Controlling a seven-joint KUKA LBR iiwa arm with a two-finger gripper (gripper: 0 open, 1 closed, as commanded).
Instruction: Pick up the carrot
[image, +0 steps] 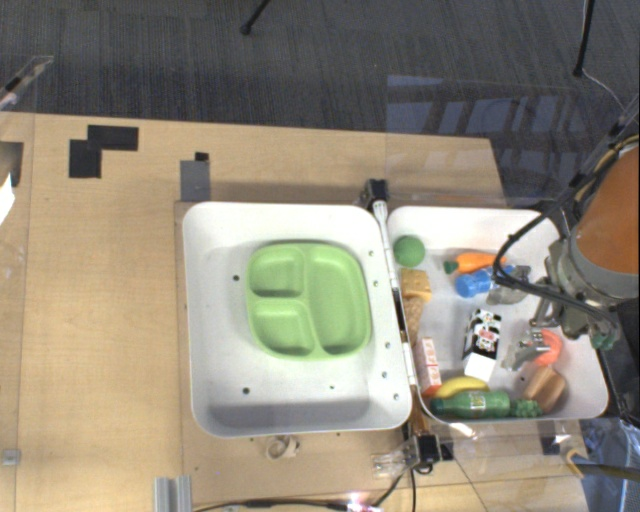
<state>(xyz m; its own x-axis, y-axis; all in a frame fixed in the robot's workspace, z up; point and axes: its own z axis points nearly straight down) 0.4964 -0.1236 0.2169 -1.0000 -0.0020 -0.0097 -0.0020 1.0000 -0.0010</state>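
carrot (470, 263) lies at back of right bin (590, 405), apart from claw | claw (540, 345) low near front-right clutter, over an orange-pink item; grip state: cannot tell | likely off target, needs repositioning toward carrot

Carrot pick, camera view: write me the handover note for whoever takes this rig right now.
Gripper: low over the right bin, near its right side; finger state not readable, nothing seen between them.
Carrot: lying in the right bin's far part, just above a blue item, away from the gripper.
Left bin: holds the green divided plate.
Done: nothing; the carrot is not lifted.
Left: move the gripper to the carrot, grasp, raise it.
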